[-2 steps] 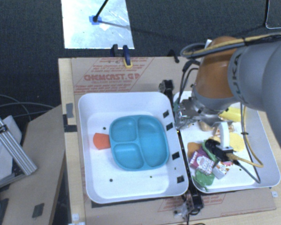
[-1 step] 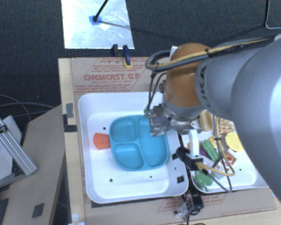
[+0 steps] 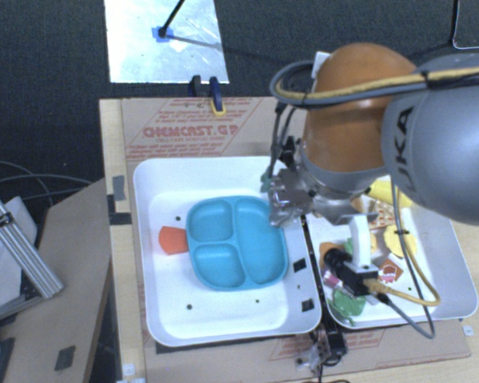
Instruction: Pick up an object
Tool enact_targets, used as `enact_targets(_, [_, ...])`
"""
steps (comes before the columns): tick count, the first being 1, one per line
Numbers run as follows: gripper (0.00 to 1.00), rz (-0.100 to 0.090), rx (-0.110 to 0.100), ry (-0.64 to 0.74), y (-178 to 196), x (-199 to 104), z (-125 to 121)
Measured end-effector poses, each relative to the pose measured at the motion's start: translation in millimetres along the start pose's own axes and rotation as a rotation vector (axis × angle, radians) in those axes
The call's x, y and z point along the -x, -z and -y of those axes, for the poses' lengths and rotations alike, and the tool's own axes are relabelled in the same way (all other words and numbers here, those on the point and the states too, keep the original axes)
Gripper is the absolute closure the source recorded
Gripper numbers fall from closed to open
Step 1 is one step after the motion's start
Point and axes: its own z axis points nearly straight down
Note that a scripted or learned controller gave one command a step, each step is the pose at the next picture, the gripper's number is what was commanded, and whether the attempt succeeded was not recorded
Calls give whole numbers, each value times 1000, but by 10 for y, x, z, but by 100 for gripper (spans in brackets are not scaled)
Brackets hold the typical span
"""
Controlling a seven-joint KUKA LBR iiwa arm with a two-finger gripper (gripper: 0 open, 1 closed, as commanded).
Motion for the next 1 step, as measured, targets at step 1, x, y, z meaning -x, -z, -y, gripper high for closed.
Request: enact_targets(1, [100,3,-5,2,48,13,-18])
